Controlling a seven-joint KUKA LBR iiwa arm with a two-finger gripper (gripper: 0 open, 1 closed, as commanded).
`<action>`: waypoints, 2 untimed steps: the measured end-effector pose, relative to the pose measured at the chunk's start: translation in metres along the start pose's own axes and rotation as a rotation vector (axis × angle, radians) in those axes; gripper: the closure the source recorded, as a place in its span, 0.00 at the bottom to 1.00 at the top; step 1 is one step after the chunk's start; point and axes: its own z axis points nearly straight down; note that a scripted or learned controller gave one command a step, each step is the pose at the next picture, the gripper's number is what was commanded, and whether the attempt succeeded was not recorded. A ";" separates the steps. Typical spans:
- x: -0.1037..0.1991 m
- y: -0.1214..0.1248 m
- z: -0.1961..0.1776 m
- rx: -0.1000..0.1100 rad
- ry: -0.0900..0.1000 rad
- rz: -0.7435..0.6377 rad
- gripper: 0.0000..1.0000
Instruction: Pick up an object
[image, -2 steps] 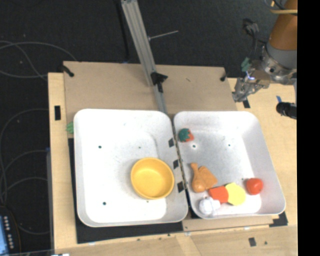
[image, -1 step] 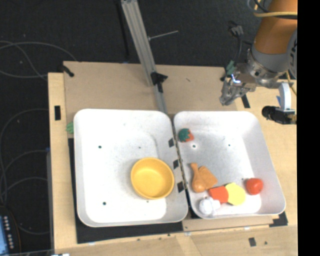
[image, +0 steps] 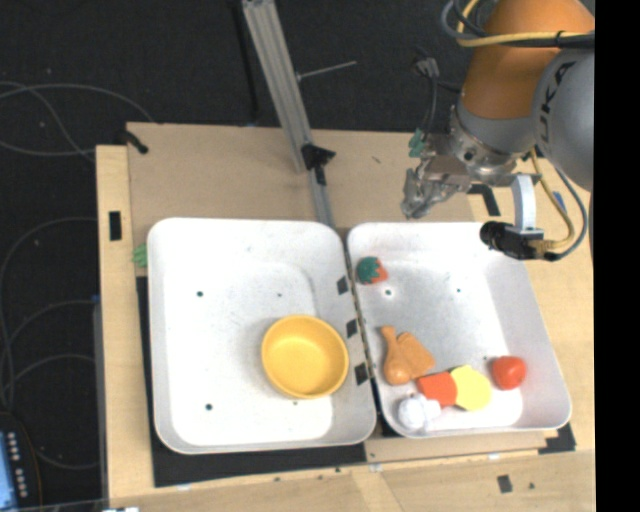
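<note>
Plastic, by appearance, is making up the small toys that are lying in the right white bin (image: 520, 300): a tan pear-shaped piece (image: 402, 356), a red-orange block (image: 437, 387), a yellow rounded piece (image: 472, 388), a red ball (image: 508, 372), a white knob (image: 412, 412) and a teal-and-red piece (image: 371, 269). All are probably handling as light, stiff and somewhat slippery; the tan piece's narrow neck is offering the best hold.

Over the bin's far edge, the two-finger gripper (image: 418, 205) is hanging with nothing between its fingers; their spread cannot be judged. The yellow bowl (image: 304, 356) is sitting in the left white bin (image: 200, 260). Near-corner crowding is limiting finger room.
</note>
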 end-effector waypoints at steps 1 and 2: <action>0.041 -0.003 0.015 0.001 -0.001 0.002 1.00; 0.092 -0.017 0.018 0.001 0.000 0.000 1.00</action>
